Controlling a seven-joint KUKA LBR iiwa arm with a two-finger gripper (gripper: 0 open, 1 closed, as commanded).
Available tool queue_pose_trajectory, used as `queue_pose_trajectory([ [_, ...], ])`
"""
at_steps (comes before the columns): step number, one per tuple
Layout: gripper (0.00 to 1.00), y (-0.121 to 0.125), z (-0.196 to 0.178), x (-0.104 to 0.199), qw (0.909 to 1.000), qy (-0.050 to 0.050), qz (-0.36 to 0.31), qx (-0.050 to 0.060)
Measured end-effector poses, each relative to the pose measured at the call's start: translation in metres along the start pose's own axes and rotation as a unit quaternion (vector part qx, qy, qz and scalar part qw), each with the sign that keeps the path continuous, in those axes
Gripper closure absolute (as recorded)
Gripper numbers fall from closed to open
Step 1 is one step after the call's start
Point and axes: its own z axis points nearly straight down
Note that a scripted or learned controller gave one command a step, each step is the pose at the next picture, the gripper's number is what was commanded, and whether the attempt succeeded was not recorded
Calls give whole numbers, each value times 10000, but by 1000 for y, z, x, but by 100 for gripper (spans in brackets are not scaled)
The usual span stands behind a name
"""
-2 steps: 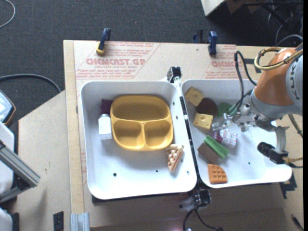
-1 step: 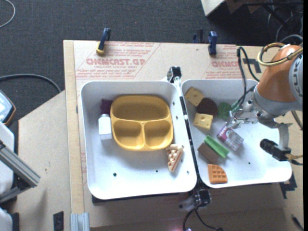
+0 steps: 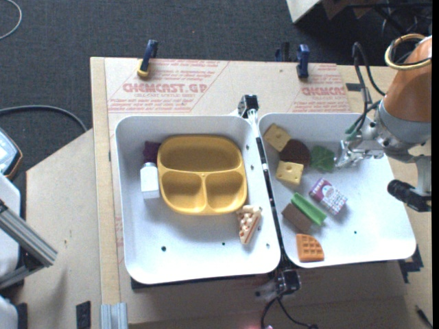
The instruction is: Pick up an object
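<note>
Though the jaws [image 3: 348, 153] hang low in the right bin [image 3: 384, 242], just beside a green toy [image 3: 322, 157], I cannot tell how wide they stand or whether they hold anything. Bare white floor lies toward that bin's right wall, while the left bin [image 3: 130, 184] carries a yellow tray [image 3: 201, 173].

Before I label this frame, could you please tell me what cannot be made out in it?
- Gripper, camera view: too small and blurred to tell how it is set.
- Dark item in the left bin: mostly hidden behind the yellow tray.
- Arm: cut off by the right edge.
- Brown block: partly covered by the green stick.
</note>
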Motion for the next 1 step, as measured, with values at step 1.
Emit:
queue_pose_trajectory([
  [1, 100, 7, -61, 7, 10000, 2, -4, -6],
])
